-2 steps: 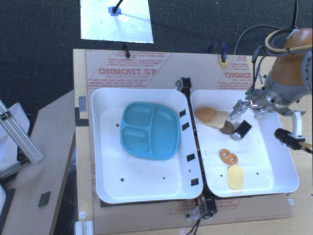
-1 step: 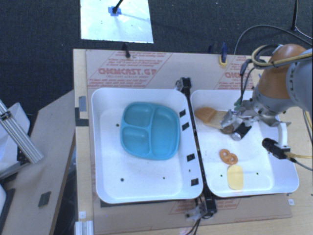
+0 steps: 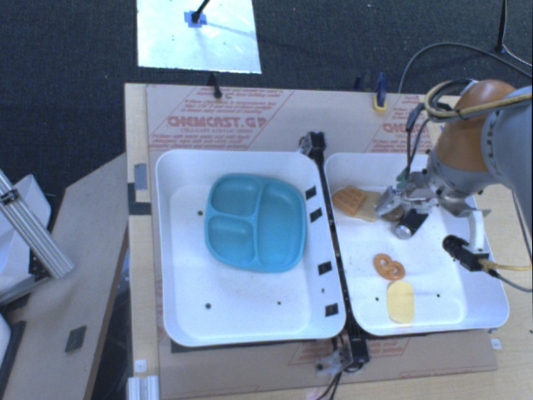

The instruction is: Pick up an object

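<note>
Tool (image 3: 398, 209) fingers too small to read; arm (image 3: 491, 136) cut off at right edge.

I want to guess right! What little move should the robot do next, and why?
Probably lower a little toward the toast. The end effector hangs beside its right edge in the right bin, and nothing looks held yet.

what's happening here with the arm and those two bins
A grey robot arm reaches in from the right, its gripper low in the right bin beside a tan toast-like piece. Nothing is visibly held. An orange pretzel-shaped item and a pale yellow piece lie nearer the front. The left bin holds a blue divided plate.
</note>
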{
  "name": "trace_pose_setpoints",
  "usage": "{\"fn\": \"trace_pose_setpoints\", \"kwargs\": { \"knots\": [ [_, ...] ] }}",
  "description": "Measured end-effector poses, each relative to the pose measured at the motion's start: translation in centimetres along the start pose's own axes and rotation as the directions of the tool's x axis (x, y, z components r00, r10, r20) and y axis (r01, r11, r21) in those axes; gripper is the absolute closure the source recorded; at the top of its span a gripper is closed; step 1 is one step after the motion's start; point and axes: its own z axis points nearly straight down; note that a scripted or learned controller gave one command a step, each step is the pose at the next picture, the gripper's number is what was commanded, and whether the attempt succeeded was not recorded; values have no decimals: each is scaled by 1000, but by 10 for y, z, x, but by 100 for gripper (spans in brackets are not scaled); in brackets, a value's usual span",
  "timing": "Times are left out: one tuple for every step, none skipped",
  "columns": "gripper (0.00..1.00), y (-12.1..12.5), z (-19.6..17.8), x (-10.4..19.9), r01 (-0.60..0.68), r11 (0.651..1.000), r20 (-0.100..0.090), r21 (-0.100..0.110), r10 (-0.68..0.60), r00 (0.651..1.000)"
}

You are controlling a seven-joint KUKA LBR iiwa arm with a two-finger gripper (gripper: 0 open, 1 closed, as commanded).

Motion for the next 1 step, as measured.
{"fn": "trace_pose_setpoints", "kwargs": {
  "knots": [
    [100, 4, -15, -2, 0, 1000, 6, -16, 0, 1000]
  ]
}}
